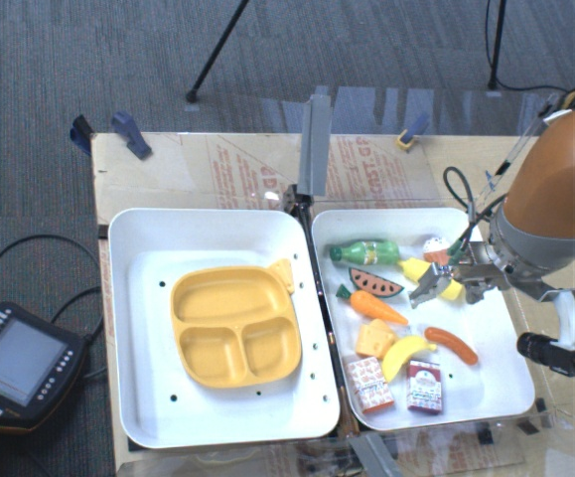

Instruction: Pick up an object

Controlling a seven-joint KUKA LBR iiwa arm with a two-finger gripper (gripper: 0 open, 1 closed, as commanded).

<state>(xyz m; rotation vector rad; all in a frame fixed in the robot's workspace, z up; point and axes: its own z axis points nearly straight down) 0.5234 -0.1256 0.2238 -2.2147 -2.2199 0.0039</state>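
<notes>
- The gripper (pixel 438 288) hangs over the back part of the right bin (pixel 510 391), reaching in from the right; whether its tips are apart or together I cannot tell, and nothing is plainly between them.
- On the floor at the far left lies a handheld control screen (pixel 14 361) with a black cable.
- The left bin (pixel 138 266) holds a yellow divided plate (pixel 235 324) with three compartments.
- In the right bin, at the back, a green bottle (pixel 364 252) lies on its side; just in front is a watermelon slice (pixel 376 283), then a carrot (pixel 377 307).
- A yellow piece (pixel 414 269) sits touching or just beside the gripper.
- Near the front lie a cheese wedge (pixel 374 338), a banana (pixel 404 356), a sausage (pixel 452 345) and two small red-and-white cartons (pixel 369 384), side by side.
</notes>
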